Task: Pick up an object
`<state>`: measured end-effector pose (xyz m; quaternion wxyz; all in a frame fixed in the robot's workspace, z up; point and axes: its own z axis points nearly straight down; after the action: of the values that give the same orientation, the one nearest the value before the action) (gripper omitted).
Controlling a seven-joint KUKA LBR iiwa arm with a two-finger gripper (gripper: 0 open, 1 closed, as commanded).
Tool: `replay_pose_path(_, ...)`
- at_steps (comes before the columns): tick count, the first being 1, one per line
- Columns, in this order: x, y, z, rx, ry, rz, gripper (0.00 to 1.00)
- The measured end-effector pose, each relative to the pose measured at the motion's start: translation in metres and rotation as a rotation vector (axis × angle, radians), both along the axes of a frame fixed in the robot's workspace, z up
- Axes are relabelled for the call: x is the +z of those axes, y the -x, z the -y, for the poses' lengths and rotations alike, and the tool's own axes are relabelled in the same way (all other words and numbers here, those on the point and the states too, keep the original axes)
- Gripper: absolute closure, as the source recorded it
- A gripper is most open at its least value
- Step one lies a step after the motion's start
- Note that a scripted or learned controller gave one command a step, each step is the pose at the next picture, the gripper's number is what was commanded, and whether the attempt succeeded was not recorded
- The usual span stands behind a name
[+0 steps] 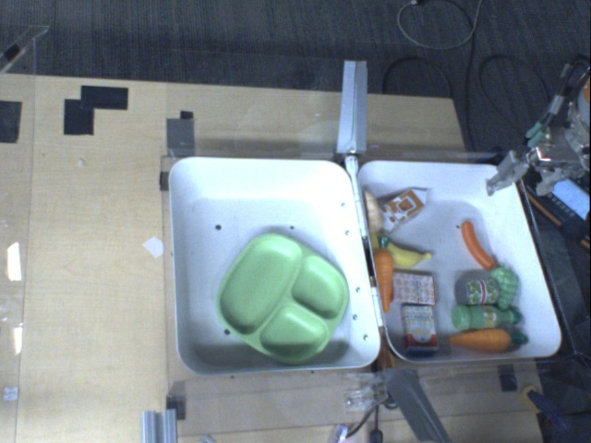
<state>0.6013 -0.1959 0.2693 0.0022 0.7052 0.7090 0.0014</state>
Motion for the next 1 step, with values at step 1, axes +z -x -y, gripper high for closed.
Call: replay_pose_path(1,-0.1439,0.0172,0.0093,0.023,0.0,-0.002,0.0)
